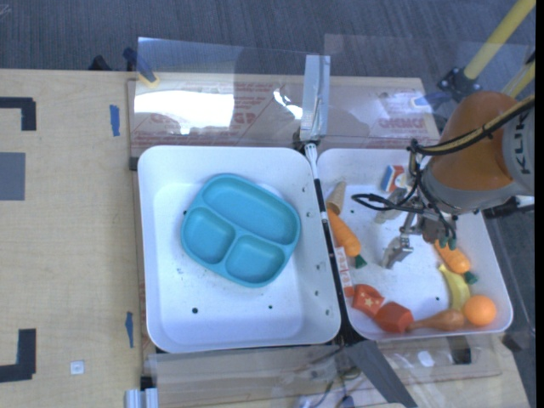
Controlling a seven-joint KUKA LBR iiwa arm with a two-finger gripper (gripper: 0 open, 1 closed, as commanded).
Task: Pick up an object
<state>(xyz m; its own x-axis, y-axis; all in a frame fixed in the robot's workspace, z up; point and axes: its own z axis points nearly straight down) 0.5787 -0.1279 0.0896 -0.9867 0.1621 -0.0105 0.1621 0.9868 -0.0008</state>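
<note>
1. The grey arm with the orange band (476,147) is reaching in from 3 o'clock and hanging over the right white shallow plastic bin (493,253).
2. The two-finger metal gripper (398,252) is pointing down over bare bin floor near the bin's centre; its fingers are looking parted with nothing between them, so nothing is being held.
3. No single target is fixed; the toy food is lying around the gripper: a long orange plastic carrot (344,233) at its 9 o'clock along the bin's left wall, a red plastic pepper piece (368,297) and a red-brown chunk (393,316) at 6 to 7 o'clock.
4. A yellow plastic banana (457,286) and a round orange plastic fruit (480,310) are sitting at 4 to 5 o'clock, and a small orange carrot-like piece (452,257) at 3 o'clock, near the gripper.
5. The blue three-compartment plastic plate (242,228) is sitting in the left white bin (161,253), well apart at 9 o'clock.
6. Handling judgement: these are probably light, stiff, smooth hollow plastic, so slipping and rolling are the risks, not breakage.
7. Best hold, I'm guessing: across the narrow width of the long orange plastic carrot at mid-length; the round fruit is likely squirting out.
</note>
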